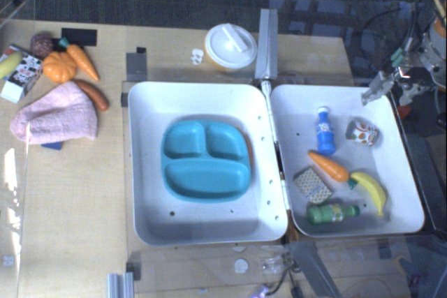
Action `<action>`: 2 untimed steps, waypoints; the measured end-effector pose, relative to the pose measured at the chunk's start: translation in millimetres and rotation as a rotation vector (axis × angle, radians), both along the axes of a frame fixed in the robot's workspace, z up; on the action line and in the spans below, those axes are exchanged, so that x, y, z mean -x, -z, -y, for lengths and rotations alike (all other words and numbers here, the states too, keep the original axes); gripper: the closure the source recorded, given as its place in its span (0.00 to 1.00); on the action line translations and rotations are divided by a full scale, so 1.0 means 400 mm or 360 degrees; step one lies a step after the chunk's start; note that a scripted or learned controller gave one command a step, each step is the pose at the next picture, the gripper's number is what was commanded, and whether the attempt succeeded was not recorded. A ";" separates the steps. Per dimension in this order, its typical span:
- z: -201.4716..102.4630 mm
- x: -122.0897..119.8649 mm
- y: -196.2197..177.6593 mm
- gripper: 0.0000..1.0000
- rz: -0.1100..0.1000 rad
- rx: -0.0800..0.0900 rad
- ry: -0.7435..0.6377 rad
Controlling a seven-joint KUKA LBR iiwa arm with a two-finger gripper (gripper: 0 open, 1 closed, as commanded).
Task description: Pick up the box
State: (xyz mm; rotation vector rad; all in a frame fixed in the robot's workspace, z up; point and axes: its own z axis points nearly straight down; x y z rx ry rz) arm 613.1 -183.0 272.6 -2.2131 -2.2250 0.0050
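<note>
Hand hung at the right bin's upper right rim, holding nothing; whether it stood apart or together could not be told. A small patterned box lay low in that bin, beside the carrot and above the green bottle. A good approach would descend straight over the box, avoiding both neighbours.

The wooden bench carries two white bins, a pink cloth, toy vegetables and a white lid.
</note>
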 end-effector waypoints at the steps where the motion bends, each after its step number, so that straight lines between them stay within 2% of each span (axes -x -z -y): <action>1: -0.065 0.080 0.310 0.00 -0.0004 0.0000 0.0448; 2: -0.294 0.194 0.229 0.00 -0.0001 -0.0002 -0.0055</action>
